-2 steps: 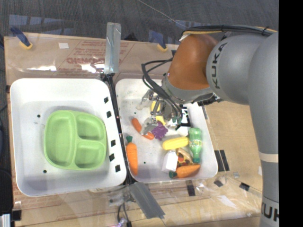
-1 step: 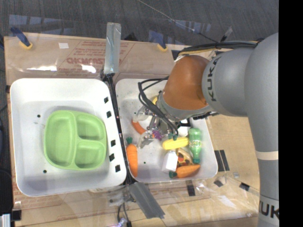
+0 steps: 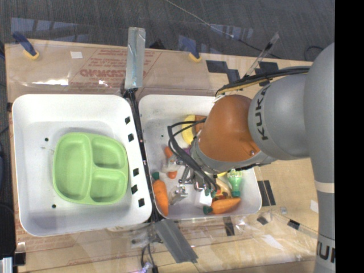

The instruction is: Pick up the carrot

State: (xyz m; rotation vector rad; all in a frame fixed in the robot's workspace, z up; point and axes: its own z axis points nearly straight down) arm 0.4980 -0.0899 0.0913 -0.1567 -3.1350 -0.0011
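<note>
An orange carrot [image 3: 161, 197] with a small green top lies along the left wall of the right bin [image 3: 149, 131], near its front corner. A second carrot-like orange piece [image 3: 226, 205] lies by the front wall, further right. My gripper [image 3: 186, 185] hangs low in the right bin under the orange wrist band [image 3: 227, 132], just right of the first carrot and left of the second. I see nothing clearly held in it. The arm hides much of the bin's middle.
A green divided plate [image 3: 90, 166] sits in the left bin [image 3: 28, 112]. In the right bin a yellow item [image 3: 191, 120] lies at the back, a small orange piece [image 3: 169, 151] at mid-left, and a green item [image 3: 234, 180] at the right under the arm.
</note>
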